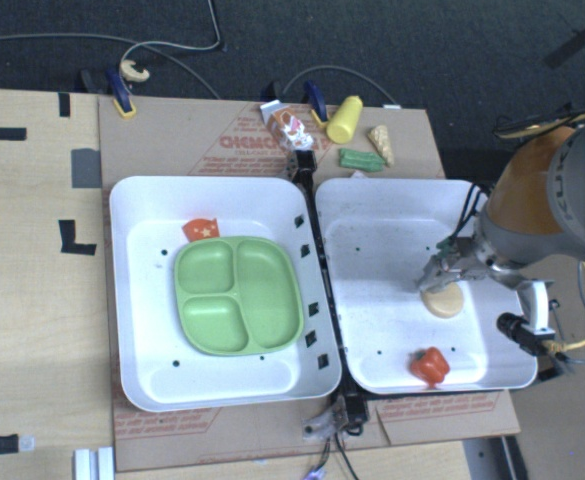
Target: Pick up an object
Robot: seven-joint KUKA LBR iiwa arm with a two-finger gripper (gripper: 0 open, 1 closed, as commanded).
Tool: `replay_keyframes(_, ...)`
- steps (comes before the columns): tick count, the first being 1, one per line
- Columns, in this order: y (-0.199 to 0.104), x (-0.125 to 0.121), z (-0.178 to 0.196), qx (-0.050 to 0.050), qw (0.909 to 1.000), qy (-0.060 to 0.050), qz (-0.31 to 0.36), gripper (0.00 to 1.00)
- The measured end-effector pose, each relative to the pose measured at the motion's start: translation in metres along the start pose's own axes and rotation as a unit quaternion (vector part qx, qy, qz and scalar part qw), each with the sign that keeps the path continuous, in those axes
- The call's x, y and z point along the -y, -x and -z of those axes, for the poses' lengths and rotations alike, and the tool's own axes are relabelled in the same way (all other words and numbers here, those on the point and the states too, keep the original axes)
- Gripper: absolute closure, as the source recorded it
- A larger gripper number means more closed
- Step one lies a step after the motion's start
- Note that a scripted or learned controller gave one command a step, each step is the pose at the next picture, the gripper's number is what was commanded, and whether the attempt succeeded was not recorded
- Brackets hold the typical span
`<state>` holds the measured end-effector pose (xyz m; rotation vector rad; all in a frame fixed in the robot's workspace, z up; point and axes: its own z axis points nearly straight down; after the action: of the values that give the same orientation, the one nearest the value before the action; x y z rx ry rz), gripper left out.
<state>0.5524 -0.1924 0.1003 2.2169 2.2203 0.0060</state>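
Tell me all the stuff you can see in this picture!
White bins: 2, side by side on the bench, left one, right one.
Green plate: 1, three sections, in the left bin.
Orange piece: 1, left bin, by the plate's top edge.
Tan round thing: 1, right bin, under the gripper.
Red thing: 1, right bin, near the front wall.
Yellow thing, green bar, tan piece, small packet: 1 each, on the cardboard behind the bins.
Arm: 1, grey with orange band, from the right.
Gripper: 1, low over the tan round thing.
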Motion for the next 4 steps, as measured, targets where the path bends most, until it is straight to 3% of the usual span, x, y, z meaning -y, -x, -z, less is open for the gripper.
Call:
replay_keyframes(1, 0.031, -0.015, 0.010, 0.000, 1.0000, -0.003, 0.000, 1.00)
replay_keyframes(2, 0.031, -0.015, 0.010, 0.000, 1.0000, -0.003, -0.001, 0.00)
replay_keyframes(3, 0.013, 0.011, -0.013, 0.002, 1.0000, 0.000, -0.001, 0.00)
replay_keyframes(4, 0.013, 0.011, -0.004, 0.002, 1.0000, 0.000, -0.001, 1.00)
